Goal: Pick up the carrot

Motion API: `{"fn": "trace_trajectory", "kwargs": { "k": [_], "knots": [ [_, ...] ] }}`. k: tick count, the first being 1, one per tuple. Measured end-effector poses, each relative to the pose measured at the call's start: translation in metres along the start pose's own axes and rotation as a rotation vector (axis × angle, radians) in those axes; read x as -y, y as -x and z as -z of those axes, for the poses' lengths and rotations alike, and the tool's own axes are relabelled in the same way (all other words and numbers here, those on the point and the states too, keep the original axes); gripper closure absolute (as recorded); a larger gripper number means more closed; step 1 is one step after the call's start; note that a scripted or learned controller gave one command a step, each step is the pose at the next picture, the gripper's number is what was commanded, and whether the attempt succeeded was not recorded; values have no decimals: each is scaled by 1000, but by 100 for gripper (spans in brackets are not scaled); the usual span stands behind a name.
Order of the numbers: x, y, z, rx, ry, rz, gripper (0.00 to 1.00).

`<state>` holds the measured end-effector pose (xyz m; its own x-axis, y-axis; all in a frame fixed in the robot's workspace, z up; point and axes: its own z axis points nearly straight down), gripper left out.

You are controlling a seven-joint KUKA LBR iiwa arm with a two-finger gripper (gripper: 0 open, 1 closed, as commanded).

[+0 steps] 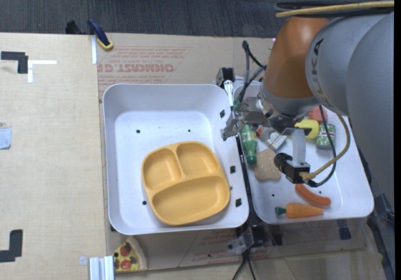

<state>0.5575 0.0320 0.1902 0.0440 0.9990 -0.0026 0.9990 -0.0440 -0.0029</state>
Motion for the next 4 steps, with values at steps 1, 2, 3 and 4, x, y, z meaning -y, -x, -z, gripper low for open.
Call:
{"fn": "trace_trajectory", "kwargs": {
  "k": [1, 2, 3, 4],
  "knots": [
    [84, -87, 5, 0, -1, -48, 0],
    [86, -151, -98, -1, 1, 53, 0],
    [84, -149, -86, -4, 2, 44, 100],
    [89, -192, -40, 2, 0, -301, 100]
  ]
}}
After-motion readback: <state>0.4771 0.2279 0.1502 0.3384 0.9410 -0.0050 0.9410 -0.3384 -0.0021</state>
